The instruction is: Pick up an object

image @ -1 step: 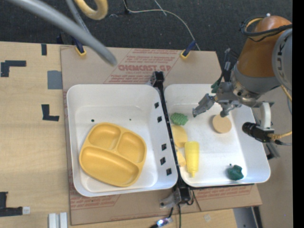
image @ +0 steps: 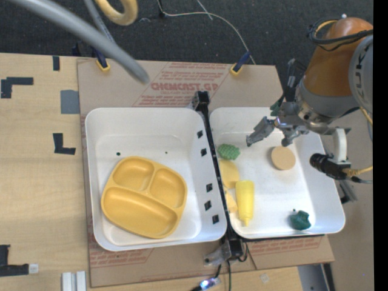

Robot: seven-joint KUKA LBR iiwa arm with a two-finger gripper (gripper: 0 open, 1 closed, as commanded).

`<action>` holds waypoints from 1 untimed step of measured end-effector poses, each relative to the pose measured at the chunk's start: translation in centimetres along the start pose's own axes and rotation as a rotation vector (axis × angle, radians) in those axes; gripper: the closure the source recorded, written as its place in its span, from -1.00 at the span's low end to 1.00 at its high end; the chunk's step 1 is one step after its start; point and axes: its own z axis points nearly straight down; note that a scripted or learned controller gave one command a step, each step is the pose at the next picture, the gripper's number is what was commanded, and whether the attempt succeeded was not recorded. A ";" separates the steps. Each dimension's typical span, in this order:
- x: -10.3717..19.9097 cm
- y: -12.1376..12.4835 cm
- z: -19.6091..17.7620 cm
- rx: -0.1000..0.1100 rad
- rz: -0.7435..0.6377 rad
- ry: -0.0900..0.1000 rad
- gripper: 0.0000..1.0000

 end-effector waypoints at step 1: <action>-0.9 0.1 5.3 0.005 0.001 0.000 -1.00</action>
